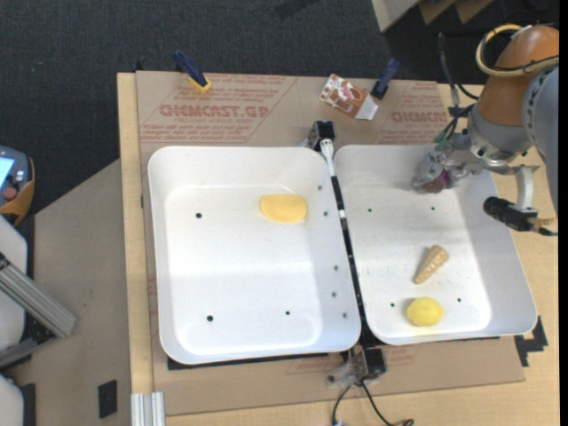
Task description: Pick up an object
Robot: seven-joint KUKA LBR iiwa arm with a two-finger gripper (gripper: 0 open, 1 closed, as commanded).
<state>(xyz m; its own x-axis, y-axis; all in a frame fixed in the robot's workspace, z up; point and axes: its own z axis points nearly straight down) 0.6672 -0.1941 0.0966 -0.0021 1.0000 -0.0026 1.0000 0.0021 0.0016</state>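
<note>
Pincer (432, 174), finger state indiscernible, hovers at 12 o'clock in right bin (497, 313). Largest to smallest: left bin (173, 309), yellow disc (283, 209), cone (432, 263), ball (425, 311). Risk: descending there probably grasps nothing.

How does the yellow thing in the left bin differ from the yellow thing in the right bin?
The yellow piece in the left bin is a flattish, paler oval; the yellow ball in the right bin is rounder, smaller and brighter. The oval lies alone; the ball lies near a tan cone. Both are yellow.
</note>
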